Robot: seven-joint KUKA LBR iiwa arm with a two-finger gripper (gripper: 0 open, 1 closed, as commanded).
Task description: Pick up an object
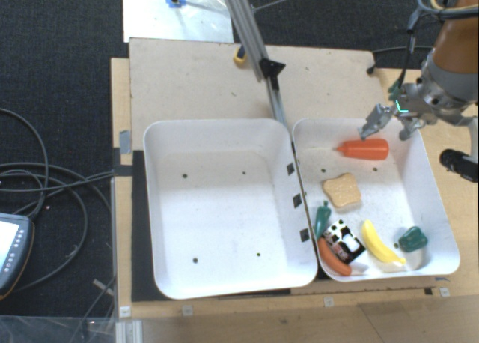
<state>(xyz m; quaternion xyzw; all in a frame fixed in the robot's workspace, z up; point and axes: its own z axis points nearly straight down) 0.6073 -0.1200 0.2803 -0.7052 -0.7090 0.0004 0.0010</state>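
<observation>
Orange tapered carrot (364, 149), smooth plastic.

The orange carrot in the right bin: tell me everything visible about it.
The carrot is a smooth orange piece, plastic by the look, blunt at its right end and tapering to a narrow tip on the left. It lies flat, lengthwise left to right, on the right bin's floor near the far wall, apart from the bread slice. The hand hangs just above it.

Two shallow white plastic bins side by side: left bin (161, 184), right bin (426, 177). In the right: orange carrot (364, 149) upper, tan bread slice (342, 191) centre, yellow banana (382, 243) lower right.
</observation>
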